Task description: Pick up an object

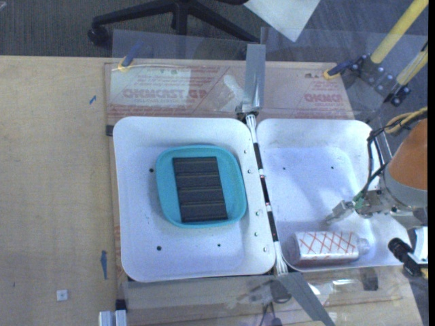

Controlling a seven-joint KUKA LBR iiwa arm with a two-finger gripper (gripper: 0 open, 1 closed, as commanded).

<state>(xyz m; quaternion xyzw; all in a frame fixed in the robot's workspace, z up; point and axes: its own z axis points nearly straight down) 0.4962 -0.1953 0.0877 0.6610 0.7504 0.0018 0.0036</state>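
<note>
The red-and-white patterned tube [327, 245] lies along the right bin's [299, 141] near edge, toward its front corner. The end effector [348, 208] hovers just above it, its state impossible to tell. The teal tray [163, 182] sits mid left bin [136, 236].

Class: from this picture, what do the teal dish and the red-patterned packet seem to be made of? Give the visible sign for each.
Teal dish: probably moulded plastic, smooth, uniform colour, rounded rim; it holds a dark ribbed insert.
Red-patterned packet: likely glossy film or foil wrap, judging by its sheen; not certain.
</note>
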